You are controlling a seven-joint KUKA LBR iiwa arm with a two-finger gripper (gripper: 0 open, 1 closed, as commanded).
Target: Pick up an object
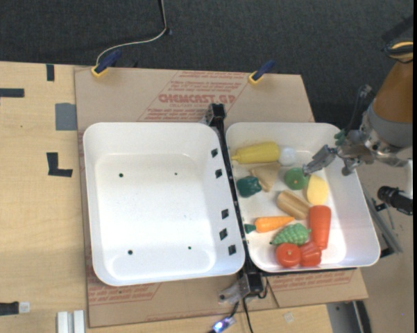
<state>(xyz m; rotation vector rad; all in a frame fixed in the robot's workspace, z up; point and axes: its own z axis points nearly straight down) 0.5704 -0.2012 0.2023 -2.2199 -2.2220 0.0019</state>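
The gripper (331, 159), jaws spread and holding nothing, hangs just right of the green ball-shaped toy (296, 179) in the right bin (364, 217); likely light, hard, slippery plastic, best pinched across its middle.

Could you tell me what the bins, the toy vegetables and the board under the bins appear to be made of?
The bins look like moulded white plastic: smooth walls, rounded corners, a soft sheen. The toy vegetables, such as the carrot and the corn cob, seem to be plastic too, judging by their flat saturated colours and slight gloss. The board looks like matt brown cardboard with red print.
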